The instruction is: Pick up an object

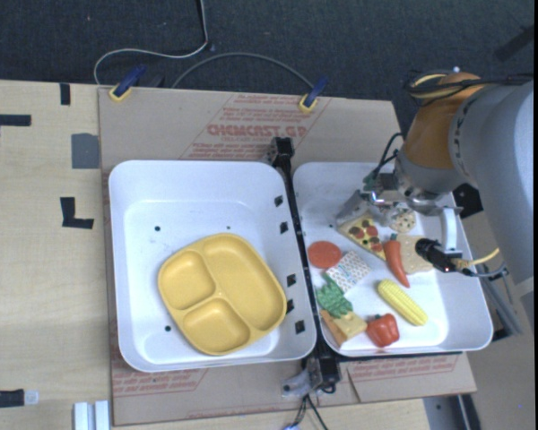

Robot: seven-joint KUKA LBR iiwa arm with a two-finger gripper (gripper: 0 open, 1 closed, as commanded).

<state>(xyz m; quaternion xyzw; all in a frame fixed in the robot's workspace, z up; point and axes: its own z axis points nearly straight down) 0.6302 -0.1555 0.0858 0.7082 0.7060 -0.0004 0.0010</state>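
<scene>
Several toy foods lie in the right bin (466, 325): a pizza slice (364, 234), a red round slice (324, 254), a checkered white-and-green piece (350, 270), a red chili (395, 262), a yellow corn cob (402, 303), a red pepper (383, 330), a green leafy piece (334, 299) and a tan block (344, 327). My gripper (366, 204) hangs low over the bin's far part, just above the pizza slice and beside a speckled cookie (400, 220). Nothing shows between its fingers.
A yellow divided plate (220, 291) lies in the left bin (143, 195). A black divider (291, 231) runs between the bins. The grey arm with its orange band (435, 128) covers the right bin's far right corner. A cable (197, 34) lies behind the cardboard.
</scene>
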